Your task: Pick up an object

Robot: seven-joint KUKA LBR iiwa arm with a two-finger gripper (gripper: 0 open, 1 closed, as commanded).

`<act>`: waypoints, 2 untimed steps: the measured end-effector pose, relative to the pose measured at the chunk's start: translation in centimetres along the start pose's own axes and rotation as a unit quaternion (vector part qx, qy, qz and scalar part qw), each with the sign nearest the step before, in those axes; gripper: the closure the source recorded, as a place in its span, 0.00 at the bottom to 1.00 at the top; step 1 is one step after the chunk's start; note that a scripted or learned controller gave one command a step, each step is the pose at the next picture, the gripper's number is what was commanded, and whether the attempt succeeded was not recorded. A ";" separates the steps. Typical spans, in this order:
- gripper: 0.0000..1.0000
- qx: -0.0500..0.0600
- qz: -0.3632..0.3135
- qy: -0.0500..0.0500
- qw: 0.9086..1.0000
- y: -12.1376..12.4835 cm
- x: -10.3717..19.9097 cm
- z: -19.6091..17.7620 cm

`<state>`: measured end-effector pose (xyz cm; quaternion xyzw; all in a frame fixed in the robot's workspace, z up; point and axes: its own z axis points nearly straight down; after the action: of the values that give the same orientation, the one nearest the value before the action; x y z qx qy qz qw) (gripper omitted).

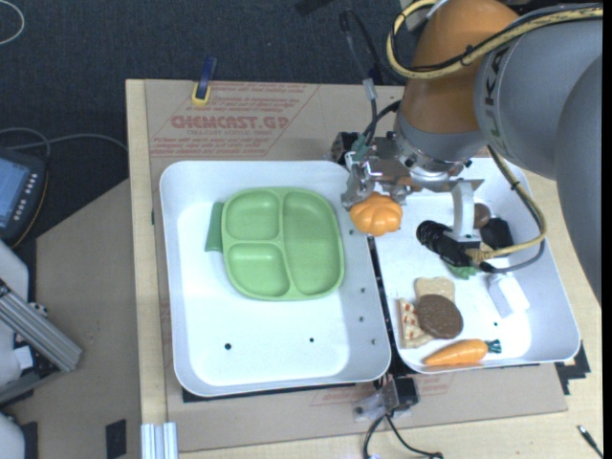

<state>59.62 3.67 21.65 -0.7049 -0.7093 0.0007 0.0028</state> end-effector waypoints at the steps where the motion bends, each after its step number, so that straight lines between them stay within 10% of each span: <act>1: 1.00 -0.001 0.002 -0.001 1.000 -0.2 0.3 -0.1; 2: 1.00 -0.001 0.003 -0.001 1.000 -0.3 0.3 -0.2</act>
<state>59.29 4.01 21.86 -0.7069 -0.7073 0.0005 0.0013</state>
